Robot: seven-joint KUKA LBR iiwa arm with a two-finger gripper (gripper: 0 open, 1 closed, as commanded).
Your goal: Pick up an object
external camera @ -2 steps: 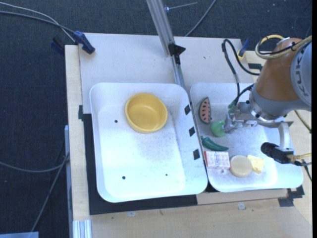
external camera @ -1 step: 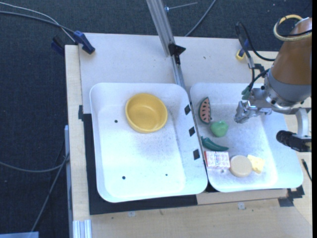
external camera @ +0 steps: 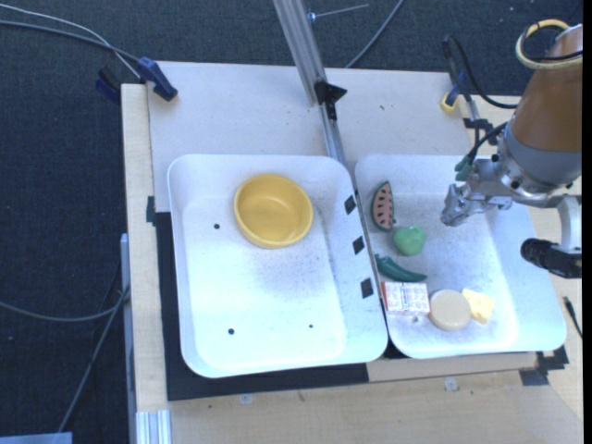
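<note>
small round green ball (external camera: pixel 409 240), smooth, matte

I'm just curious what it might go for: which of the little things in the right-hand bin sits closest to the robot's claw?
The round green ball, just below and left of the gripper. The watermelon slice lies further left.

The arm (external camera: pixel 553 91) is reaching in from the right, its orange band sitting above the grey wrist. The gripper (external camera: pixel 455 213) is hanging at the end of it, pointing down and to the left, metal fingers close together.
</note>
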